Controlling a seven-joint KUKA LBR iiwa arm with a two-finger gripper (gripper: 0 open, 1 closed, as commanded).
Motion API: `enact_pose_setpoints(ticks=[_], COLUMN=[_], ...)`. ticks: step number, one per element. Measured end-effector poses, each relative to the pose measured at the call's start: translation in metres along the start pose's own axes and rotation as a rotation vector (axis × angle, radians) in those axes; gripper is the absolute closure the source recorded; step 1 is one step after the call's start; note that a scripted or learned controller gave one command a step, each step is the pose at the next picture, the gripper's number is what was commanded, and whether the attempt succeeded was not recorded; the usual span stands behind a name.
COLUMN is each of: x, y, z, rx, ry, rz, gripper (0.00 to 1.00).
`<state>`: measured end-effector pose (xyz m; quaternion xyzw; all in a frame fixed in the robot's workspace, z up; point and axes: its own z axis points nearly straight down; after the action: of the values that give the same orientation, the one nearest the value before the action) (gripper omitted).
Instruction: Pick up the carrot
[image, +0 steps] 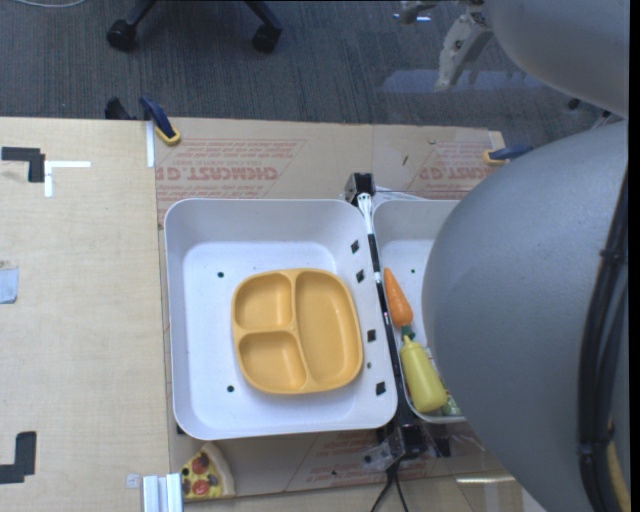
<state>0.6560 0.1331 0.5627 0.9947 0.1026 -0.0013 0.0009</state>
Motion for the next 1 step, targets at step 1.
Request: enact_pose_setpoints(ticks=[1], x=[-0.0096], y=[0.0296], z=[0.0228], rx=[0.001], ry=[-0.003], rz=[0.009], gripper=[0.00])
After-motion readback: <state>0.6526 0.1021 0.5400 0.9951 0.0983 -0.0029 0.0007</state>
